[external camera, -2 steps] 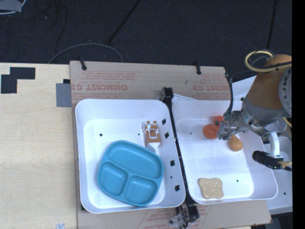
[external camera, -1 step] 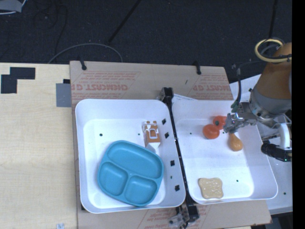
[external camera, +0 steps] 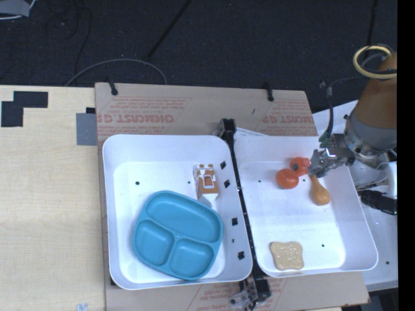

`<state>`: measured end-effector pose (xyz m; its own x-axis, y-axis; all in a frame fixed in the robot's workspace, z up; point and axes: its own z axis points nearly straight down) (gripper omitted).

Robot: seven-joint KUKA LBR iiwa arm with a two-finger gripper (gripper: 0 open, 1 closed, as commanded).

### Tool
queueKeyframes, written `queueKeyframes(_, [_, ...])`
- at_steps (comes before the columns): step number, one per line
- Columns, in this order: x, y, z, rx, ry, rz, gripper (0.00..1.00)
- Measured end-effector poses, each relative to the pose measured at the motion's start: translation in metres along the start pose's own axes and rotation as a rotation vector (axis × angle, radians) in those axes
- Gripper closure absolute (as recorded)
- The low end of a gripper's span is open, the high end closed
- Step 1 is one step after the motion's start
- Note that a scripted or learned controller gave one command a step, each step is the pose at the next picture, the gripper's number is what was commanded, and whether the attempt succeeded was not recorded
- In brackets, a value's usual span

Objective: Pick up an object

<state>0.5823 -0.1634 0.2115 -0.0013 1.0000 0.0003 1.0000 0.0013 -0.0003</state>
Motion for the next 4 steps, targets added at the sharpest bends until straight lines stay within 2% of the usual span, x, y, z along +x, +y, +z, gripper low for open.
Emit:
queueKeyframes(2, [0.091,-0.003,0.001,0.004,0.002,-0.002,1.0])
queueKeyframes(3, [0.138,0.001,-0.011,0.002,0.001,-0.001,1.0])
queueKeyframes(4, [0.198,0.002,-0.017,0.002,0.001,-0.004,1.0])
